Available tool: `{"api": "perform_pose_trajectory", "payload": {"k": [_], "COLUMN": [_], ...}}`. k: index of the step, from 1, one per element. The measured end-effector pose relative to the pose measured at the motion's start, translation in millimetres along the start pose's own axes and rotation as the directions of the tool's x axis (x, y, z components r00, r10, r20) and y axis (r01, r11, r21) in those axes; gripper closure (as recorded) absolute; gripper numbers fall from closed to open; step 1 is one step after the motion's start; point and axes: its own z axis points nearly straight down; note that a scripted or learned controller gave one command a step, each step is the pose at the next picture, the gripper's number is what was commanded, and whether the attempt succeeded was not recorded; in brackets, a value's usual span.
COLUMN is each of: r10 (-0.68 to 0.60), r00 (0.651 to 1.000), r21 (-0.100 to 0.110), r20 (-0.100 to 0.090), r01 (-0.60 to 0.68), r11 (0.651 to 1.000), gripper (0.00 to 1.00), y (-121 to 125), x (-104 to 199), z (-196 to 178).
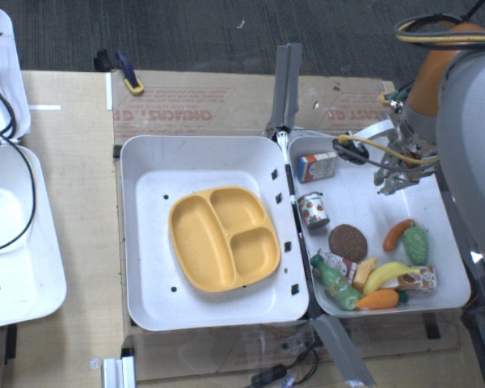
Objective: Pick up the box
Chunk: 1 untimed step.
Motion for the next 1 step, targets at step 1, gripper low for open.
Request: {"api": "perform_pose_trajectory", "payload": {"k": [1], "r10": [-0.024], "r00": [1.000], "r21": [0.001], "r20": [0.002], "r01": [0.024], "r11": [1.000], "gripper": [0.00], "y": [-17.0], "x": [20.5], "z": [33.9]}}
